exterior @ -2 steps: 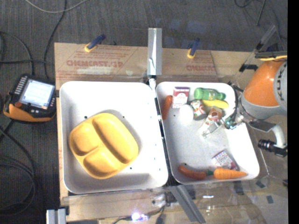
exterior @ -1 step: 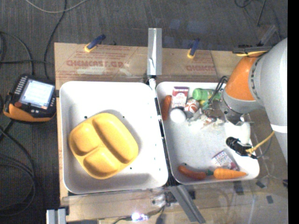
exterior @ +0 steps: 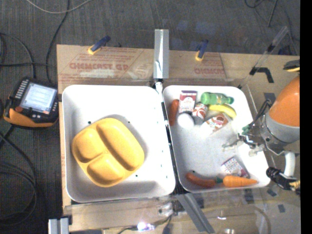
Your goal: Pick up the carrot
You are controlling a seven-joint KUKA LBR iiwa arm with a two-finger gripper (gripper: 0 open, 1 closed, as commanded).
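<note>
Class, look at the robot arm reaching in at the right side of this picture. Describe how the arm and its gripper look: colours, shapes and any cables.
The arm has a rounded orange band above a grey wrist section. Below it sits a small two-finger gripper of dark and pale metal parts. A white cylinder with a black cable hangs near the wrist.

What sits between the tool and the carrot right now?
Only a small packet lies near that line, just above the carrot at the right bin's front edge. The tool hovers higher in that bin; a hot dog lies left of the carrot.
</note>
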